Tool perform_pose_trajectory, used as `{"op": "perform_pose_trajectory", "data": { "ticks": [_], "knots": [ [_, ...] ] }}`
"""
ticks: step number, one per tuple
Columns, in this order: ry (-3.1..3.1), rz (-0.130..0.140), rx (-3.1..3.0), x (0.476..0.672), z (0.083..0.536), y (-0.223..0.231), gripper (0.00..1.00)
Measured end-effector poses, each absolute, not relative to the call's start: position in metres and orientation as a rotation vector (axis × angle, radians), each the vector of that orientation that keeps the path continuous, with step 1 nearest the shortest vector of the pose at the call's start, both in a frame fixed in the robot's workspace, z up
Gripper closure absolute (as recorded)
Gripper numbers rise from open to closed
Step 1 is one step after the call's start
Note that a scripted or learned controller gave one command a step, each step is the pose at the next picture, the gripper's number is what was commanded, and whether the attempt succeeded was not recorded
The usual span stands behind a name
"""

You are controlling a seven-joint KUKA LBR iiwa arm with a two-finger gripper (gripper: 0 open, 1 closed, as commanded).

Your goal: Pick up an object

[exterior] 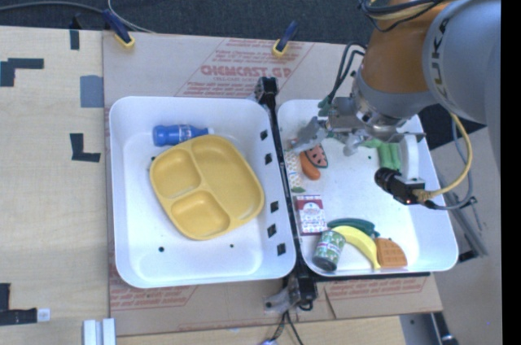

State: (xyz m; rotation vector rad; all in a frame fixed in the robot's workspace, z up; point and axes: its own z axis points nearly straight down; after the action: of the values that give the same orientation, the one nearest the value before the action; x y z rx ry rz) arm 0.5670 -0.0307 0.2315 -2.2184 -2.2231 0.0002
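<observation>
Claw sits low over the right bin, near its left wall, fingers spread, nothing between them. Orange-red toy with a dark patch lies just below the fingertips; contact unclear. Same bin, front edge: small red-and-white carton, dark green can, banana with a green piece above it, orange waffle-like piece. A green object lies partly under the wrist. Left bin holds a yellow divided plate and a blue bottle lying on its side just behind the plate.
</observation>
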Motion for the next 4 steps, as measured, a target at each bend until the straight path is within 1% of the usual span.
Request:
{"op": "perform_pose_trajectory", "data": {
  "ticks": [1, 2, 3, 4],
  "knots": [
    [-2.225, -0.001, -2.227, 0.621, 0.086, -0.112, 0.00],
    [-2.225, 0.000, -2.224, 0.620, 0.095, -0.111, 1.00],
    [-2.225, 0.000, -2.224, 0.620, 0.095, -0.111, 0.00],
    [-2.224, 0.000, -2.222, 0.620, 0.104, -0.110, 1.00]
  ]
}}
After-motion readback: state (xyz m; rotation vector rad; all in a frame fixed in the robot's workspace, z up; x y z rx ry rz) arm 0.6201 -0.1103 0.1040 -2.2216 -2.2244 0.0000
